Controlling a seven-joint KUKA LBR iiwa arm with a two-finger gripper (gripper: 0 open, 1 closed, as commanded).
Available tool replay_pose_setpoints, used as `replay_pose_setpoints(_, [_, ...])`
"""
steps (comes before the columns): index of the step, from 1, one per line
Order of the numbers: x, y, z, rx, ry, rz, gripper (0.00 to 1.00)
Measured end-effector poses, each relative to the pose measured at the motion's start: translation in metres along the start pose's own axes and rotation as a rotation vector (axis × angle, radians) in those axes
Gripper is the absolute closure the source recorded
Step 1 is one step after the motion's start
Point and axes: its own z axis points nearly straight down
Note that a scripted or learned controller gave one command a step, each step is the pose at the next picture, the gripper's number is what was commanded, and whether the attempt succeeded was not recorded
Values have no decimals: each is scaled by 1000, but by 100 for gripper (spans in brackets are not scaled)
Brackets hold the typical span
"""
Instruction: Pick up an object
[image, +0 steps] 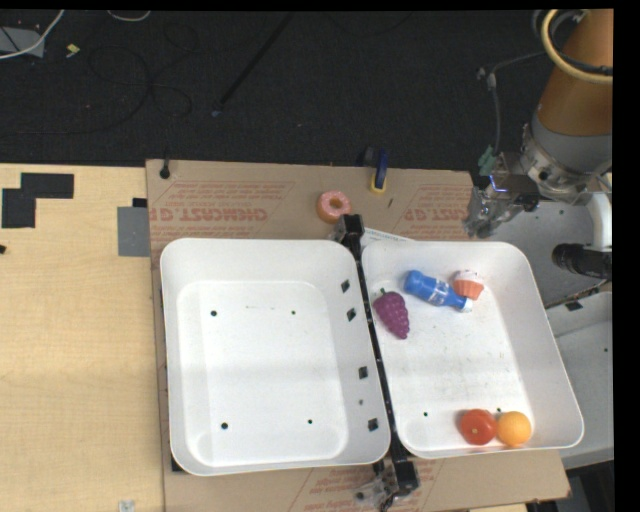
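Gripper (487, 215) hangs just beyond the right bin's (545, 330) far rim; you cannot tell its state. Inside that bin: grapes (393, 313), blue bottle (432, 290), tomato (478, 427), orange (514, 428).

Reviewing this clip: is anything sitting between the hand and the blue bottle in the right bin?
Nothing visible blocks it. The hand hangs above the right bin's far rim; the blue bottle lies in open view, with an orange-and-white toy touching its far end and purple grapes nearby.

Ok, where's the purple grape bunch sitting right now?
In the camera view the purple grape bunch lies in the right bin, near its upper left, close to the divider between the bins and just left of the blue bottle.
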Motion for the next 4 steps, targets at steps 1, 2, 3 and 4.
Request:
replay_pose_setpoints(1, [0, 8, -24, 0, 3, -10, 100])
replay_pose_setpoints(2, [4, 8, -55, -1, 4, -8, 100])
replay_pose_setpoints(3, [1, 8, -89, -1, 3, -12, 100])
replay_pose_setpoints(4, [32, 8, -109, 0, 4, -10, 100])
